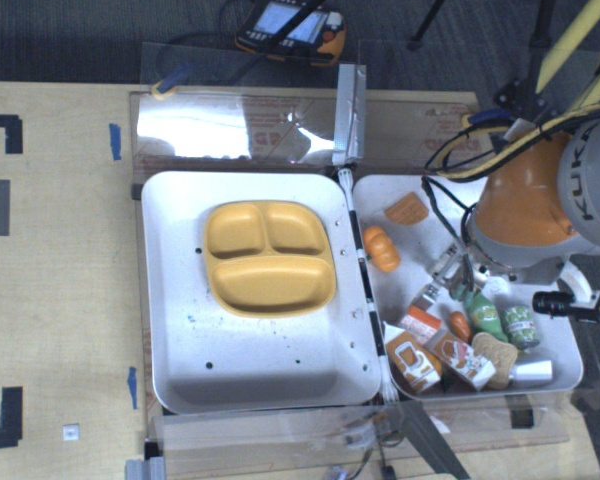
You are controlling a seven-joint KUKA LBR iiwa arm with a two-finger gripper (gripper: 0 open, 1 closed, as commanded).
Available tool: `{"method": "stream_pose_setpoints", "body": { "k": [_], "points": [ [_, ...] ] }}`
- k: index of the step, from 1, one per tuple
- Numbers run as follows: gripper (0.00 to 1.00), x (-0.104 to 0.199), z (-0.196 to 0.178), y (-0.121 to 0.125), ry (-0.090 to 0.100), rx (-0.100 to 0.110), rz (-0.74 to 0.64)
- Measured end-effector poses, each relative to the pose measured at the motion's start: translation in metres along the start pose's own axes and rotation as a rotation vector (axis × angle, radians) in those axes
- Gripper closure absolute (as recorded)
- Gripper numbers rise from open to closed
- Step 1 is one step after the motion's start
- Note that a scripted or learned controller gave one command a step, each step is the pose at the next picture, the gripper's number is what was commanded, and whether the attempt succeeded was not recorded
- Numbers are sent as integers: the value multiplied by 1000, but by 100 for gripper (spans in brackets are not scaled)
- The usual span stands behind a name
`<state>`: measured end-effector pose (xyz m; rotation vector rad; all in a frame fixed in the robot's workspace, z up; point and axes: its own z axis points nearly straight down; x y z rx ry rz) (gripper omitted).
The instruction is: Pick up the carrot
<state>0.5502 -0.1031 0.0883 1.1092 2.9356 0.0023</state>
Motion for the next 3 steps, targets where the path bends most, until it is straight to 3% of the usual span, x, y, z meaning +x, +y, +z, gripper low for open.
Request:
{"method": "stream_pose_setpoints", "body": {
  "k": [1, 2, 3],
  "points": [
    [0, 5, 1, -18, -2, -3, 118],
    [100, 3, -10, -17, -7, -7, 119],
    [100, -1, 0, -38, -3, -3, 672]
  ]
}}
